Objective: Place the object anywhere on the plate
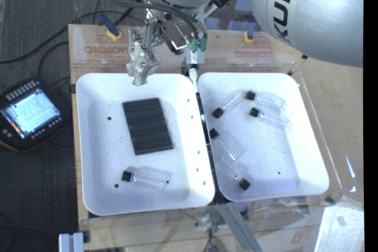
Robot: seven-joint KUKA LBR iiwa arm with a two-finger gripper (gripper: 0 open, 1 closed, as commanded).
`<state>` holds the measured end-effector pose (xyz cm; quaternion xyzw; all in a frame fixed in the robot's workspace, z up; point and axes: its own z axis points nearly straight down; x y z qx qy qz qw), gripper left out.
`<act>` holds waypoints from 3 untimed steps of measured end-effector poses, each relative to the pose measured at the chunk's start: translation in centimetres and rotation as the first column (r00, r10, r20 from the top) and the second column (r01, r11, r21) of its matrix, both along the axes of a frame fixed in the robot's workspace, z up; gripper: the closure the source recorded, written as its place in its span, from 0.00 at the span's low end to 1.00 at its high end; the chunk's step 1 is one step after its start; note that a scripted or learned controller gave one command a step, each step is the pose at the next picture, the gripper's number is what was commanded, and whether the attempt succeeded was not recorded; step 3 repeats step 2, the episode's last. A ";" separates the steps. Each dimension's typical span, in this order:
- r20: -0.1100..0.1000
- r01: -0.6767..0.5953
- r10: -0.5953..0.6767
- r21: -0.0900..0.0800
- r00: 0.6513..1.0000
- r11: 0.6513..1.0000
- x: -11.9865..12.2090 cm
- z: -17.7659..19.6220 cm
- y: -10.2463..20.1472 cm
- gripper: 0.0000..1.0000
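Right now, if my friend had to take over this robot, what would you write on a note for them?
Tool: above the far rim of the left bin, nothing seen between its fingers.
Black ridged plate: lies flat in the middle of the left bin.
Clear vial with a black cap: lies on its side in the left bin, nearer than the plate, not touching it.
Right bin: several more capped vials.
Done: nothing on the plate yet.
Left: pick up a vial and put it on the plate.
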<state>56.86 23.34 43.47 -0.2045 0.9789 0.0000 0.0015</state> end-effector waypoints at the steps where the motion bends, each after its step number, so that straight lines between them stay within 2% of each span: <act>1: 0.004 0.001 -0.001 0.002 1.000 1.000 0.1 1.0 0.1 1.00; 2: -0.003 -0.143 0.143 -0.001 0.990 0.990 -0.4 -5.5 -0.1 1.00; 3: -0.003 -0.143 0.143 -0.001 0.990 0.990 -0.4 -5.5 -0.1 1.00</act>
